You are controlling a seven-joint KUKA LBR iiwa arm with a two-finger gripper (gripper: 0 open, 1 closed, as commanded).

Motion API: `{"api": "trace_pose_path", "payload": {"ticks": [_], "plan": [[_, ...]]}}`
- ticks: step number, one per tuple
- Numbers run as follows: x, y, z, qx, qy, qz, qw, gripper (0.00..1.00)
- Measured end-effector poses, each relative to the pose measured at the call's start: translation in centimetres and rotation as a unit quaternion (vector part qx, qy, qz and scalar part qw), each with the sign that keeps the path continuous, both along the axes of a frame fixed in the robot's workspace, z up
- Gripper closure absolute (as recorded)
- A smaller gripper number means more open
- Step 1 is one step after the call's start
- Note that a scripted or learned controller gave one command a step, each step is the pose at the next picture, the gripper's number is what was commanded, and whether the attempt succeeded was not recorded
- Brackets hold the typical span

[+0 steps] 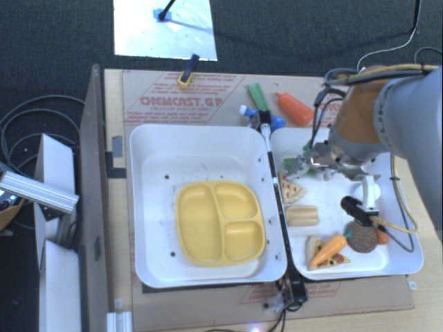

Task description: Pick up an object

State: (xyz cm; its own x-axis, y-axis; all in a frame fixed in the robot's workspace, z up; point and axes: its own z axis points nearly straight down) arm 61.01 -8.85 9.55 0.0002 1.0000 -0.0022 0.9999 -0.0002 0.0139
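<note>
My gripper (299, 163) is low over the far left part of the right bin (405, 254), reached in from the right under the grey and orange wrist. A bit of green (309, 169) shows right beside it; what it is cannot be made out. Just in front of the gripper lies a pizza slice (291, 189), then a beige bun (302, 216). Nearer the front of the bin lie an orange carrot (329, 248) on a second pizza slice (313, 246) and a round brown patty (362, 238).
The left bin (159, 151) holds a yellow divided plate (220, 222). Behind the bins, on the cardboard, lie a green marker (257, 95), an orange object (294, 109) and a yellow and blue tool (187, 71). A blue clamp (261, 120) sits on the bins' shared wall.
</note>
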Motion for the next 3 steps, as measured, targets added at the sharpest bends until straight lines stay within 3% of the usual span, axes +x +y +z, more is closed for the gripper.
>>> {"api": "trace_pose_path", "payload": {"ticks": [2, 3], "plan": [[3.4, -1.4, -1.1, 0.001, 0.005, 0.002, 1.0, 0.0], [4.0, 0.7, 0.0, 0.0015, 0.005, 0.003, 1.0, 0.0]]}}
